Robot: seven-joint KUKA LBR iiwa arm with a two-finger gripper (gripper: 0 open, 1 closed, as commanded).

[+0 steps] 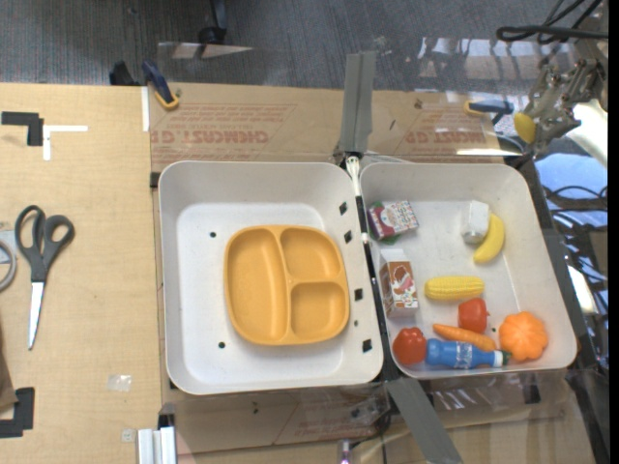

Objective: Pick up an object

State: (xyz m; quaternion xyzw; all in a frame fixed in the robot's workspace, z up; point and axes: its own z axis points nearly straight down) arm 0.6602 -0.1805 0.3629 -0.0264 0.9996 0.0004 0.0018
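The right bin (517, 187) holds several toy foods: a red and white carton (392, 218), a small brown box (398, 287), a banana (490, 239) beside a white lump (476, 218), a corn cob (454, 287), a red tomato (472, 313), a carrot (465, 336), a red pepper (409, 346), a blue bottle (462, 357) and an orange pumpkin (523, 335). My gripper (553, 95) hangs beyond the bin's far right corner, above the bench and away from every object. A small yellow shape (525, 125) sits just by it; I cannot make out what it is.
The left bin (184, 288) carries a yellow divided plate (286, 284). Scissors (39, 259) lie on the wooden bench at the far left. Blue and yellow clamps (161, 87) grip the cardboard behind the bins. Cables (566, 22) trail at the top right.
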